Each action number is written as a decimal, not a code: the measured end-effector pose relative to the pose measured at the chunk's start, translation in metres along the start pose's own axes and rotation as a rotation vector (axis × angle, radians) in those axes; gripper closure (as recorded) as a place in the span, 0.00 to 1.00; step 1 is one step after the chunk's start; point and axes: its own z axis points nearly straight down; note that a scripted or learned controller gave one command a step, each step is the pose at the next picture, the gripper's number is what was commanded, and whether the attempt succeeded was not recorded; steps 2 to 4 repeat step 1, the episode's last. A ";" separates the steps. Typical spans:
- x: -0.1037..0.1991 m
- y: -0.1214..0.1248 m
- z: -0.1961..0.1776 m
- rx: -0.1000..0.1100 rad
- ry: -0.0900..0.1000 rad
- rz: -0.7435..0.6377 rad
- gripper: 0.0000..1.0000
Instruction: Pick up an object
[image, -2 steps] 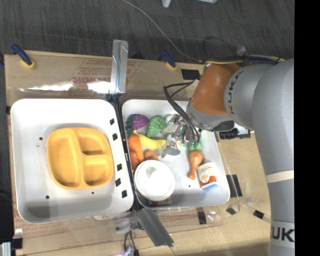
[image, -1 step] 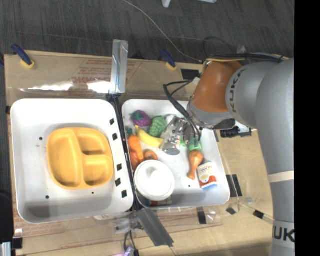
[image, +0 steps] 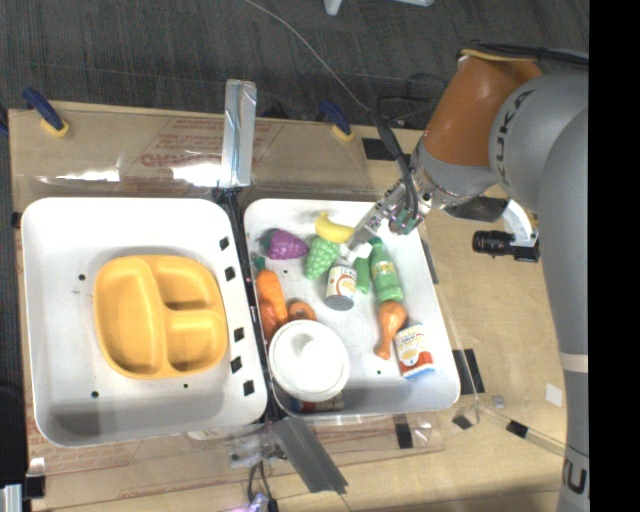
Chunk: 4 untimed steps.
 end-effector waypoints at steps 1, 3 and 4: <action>0.002 0.001 -0.006 0.005 0.007 -0.006 1.00; 0.002 0.001 -0.006 0.005 0.007 -0.006 1.00; 0.002 0.001 -0.006 0.005 0.007 -0.006 1.00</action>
